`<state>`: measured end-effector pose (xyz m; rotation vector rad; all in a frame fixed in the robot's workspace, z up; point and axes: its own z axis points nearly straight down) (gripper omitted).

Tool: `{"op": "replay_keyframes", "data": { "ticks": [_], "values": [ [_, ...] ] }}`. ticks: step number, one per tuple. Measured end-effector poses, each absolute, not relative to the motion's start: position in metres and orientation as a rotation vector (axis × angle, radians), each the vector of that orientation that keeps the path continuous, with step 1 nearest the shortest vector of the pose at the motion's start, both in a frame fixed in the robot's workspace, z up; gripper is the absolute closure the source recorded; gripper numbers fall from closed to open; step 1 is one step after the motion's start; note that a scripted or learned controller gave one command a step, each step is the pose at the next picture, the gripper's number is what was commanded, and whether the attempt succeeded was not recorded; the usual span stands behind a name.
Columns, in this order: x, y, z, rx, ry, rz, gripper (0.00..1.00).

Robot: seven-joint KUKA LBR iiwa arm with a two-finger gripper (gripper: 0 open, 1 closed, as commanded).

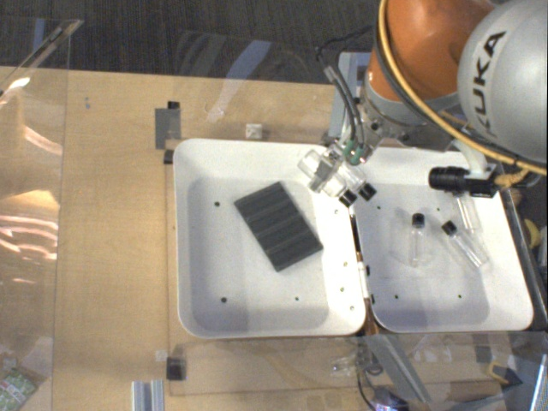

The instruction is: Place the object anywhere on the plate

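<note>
On left bin, ribbed dark rectangular plate

From my seat I see a light wooden bench top under bright overhead light, with pale glare streaks on its left side. A clear panel leans across the upper left corner. Beyond the bench's far edge lies dark grey carpet. Small black brackets sit on the wood
</note>
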<state>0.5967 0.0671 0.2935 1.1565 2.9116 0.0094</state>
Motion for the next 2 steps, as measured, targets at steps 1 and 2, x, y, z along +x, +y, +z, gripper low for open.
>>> {"op": "replay_keyframes", "data": {
  "ticks": [1, 2],
  "values": [
    [0.599, 0.067, 0.305, 1.153, 2.907, 0.016, 1.0],
    [0.6, 0.035, 0.185, 0.554, 3.086, 0.005, 1.0]
  ]
}}
